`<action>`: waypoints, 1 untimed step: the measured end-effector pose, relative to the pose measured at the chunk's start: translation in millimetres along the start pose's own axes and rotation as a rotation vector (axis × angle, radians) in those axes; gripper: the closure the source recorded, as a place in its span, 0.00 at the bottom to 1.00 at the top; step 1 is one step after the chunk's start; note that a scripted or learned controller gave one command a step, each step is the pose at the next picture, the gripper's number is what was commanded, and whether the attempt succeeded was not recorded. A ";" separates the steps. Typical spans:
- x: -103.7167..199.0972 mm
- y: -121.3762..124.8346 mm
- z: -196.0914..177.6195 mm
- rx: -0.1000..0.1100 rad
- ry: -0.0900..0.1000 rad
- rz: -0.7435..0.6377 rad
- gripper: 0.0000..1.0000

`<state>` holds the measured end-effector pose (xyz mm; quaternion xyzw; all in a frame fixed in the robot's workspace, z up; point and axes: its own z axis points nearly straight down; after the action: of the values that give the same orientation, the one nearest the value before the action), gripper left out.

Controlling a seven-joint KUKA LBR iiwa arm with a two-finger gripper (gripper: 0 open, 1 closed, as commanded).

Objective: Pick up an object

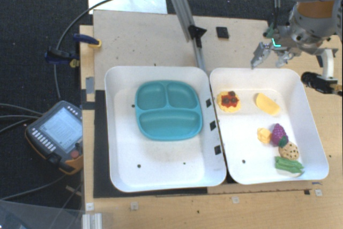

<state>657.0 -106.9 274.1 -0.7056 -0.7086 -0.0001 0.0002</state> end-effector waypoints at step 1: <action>0.0 0.5 -1.3 -0.002 0.000 0.000 0.00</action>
<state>657.5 -106.8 275.4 -0.7055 -0.7087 -0.0009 -0.0008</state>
